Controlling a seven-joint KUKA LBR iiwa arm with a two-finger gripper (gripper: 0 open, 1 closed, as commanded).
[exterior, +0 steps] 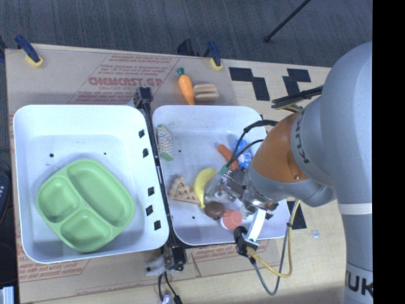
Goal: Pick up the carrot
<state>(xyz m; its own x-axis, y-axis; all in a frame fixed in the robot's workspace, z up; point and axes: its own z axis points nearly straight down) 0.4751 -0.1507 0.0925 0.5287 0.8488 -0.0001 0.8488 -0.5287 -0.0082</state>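
Nearest, white letters "KU" mark the arm's grey base at the lower right. Its gripper [223, 192] hangs low over the right bin [190, 122]; whether it is spread or pinching cannot be told. That bin holds a banana [202, 183], a toast-like wedge [182, 192] and round pieces. Leftward, the left bin [38, 122] holds a green divided plate [85, 204]. Farther, beyond the bins, the carrot [186, 88], orange with a green top, lies on cardboard printed "CHEMCAST".
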